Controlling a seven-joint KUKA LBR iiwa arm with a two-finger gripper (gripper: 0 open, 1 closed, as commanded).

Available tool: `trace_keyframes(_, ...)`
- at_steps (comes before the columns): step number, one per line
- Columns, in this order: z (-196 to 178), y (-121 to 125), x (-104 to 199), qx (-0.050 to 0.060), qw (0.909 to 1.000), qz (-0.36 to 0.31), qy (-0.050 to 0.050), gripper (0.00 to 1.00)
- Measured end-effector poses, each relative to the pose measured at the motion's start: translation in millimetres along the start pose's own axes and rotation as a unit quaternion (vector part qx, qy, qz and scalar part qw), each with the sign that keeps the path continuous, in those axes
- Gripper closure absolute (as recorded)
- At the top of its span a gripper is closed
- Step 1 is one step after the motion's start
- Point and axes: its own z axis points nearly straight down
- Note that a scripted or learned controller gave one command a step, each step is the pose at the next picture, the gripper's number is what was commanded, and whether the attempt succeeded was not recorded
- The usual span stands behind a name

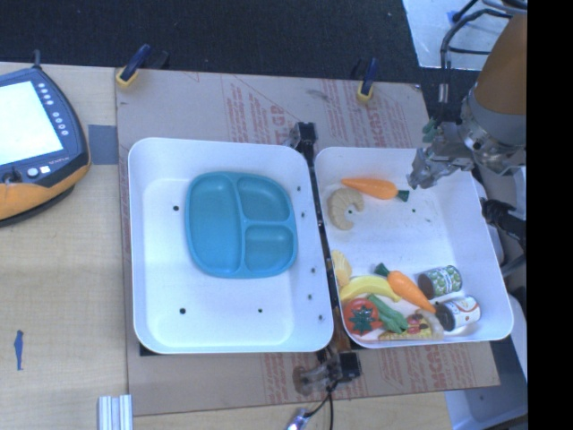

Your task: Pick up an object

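- Two white bins sit side by side on the table (pixel 72 276).
- At the far left edge lies a tablet (pixel 31 137) in an orange case.
- The left bin (pixel 152 240) holds a blue plate (pixel 240 224) with three parts, lying flat in the middle.
- The right bin (pixel 466 231) holds toy food.
- Near its top lies an orange carrot (pixel 370 187), with a pale cookie shape (pixel 343 208) just below and to the left.
- At its bottom sits a pile: a yellow banana (pixel 365 287), a second carrot (pixel 410 289), some red and green toys (pixel 376 316) and two small cans (pixel 450 296).
- The end effector (pixel 421 176) hangs over the top right part of that bin, just to the right of the first carrot's green tip.
- I cannot tell how it is set, and nothing can be seen in its grip.
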Motion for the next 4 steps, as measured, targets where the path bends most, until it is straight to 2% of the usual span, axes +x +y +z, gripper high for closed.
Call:
trace_keyframes(1,1,-1,0,0.001,1.0,0.0,0.0,0.0)
trace_keyframes(2,146,46,-21,0.003,1.0,0.0,0.0,0.0)
trace_keyframes(3,135,47,-21,0.002,1.0,-0.002,0.0,1.0)
trace_keyframes(4,-2,-9,2,0.0,1.0,0.0,0.0,1.0)
